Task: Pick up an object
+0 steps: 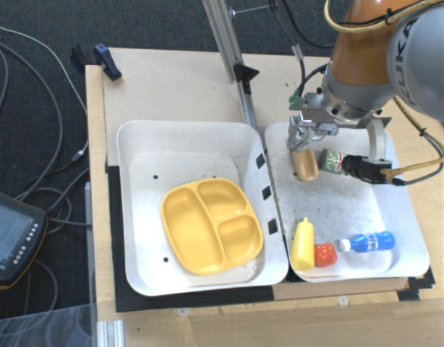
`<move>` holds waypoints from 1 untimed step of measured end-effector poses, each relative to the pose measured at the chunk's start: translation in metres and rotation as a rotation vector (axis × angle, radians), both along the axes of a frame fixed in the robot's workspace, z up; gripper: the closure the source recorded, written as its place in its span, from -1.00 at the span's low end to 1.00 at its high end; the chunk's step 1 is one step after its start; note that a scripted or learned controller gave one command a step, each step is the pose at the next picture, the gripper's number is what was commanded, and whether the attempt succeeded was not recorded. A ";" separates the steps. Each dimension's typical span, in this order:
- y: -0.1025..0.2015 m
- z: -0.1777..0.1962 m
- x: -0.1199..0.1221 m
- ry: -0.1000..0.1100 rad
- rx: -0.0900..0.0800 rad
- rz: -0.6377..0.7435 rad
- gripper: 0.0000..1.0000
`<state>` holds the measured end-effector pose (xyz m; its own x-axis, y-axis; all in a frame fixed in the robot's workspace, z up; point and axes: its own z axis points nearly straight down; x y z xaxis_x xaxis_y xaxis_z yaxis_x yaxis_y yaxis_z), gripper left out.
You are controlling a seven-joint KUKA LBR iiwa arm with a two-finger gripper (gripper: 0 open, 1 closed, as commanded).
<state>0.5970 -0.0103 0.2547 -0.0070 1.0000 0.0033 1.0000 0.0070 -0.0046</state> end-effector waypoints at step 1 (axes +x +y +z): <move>0.055 -0.018 0.005 0.001 0.000 0.000 1.00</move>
